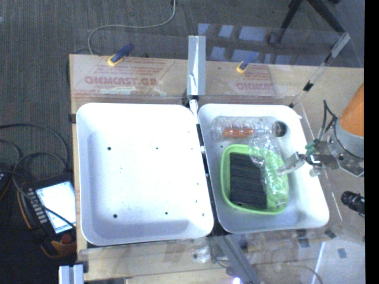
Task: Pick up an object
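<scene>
Right bin (308,215): 1 green tray (225,176) with black insert, 1 clear bottle (246,127), 1 crinkled green-filled bag (269,169) lying over the tray's right edge. End effector (294,162) at the bag's right side, grip state cannot be told. Risk: slippery bag slides free, or the tray snags and lifts with it.

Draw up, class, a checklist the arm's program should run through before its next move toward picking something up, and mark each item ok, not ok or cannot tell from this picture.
1. Objects are available in the right bin: ok; a green tray, a clear plastic bottle and a crinkled clear bag lie there.
2. Gripper is over the right bin: ok, near the bag's right side.
3. Jaws open or shut: cannot tell.
4. An object is held: cannot tell; nothing is plainly gripped.
5. Bag lies free of other items: not ok; it overlaps the tray.
</scene>
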